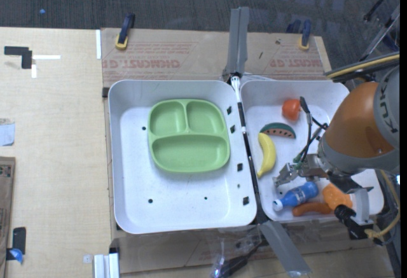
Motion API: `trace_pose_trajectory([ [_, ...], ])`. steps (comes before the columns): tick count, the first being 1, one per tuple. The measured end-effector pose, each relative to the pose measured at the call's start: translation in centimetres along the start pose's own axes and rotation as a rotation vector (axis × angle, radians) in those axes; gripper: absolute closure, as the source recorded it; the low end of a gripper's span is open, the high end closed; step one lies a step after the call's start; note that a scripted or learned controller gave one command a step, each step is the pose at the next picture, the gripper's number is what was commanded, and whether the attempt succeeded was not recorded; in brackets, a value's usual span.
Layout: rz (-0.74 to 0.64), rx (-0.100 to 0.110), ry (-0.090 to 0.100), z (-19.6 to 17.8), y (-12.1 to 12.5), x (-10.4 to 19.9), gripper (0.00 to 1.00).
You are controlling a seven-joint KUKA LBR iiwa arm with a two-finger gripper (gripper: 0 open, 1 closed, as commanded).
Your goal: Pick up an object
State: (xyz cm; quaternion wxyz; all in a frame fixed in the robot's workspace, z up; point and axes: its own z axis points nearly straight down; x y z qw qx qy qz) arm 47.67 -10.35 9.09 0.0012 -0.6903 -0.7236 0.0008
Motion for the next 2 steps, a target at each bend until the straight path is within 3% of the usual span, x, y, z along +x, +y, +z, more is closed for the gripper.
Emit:
trace_pose_trajectory([
  [1, 0.057, 0.0, -0.001, 0.0, 4.4, 0.7, 0.0],
  [2, -0.02, -0.001, -0.002, -0.1, 10.2, -0.9, 0.0],
])
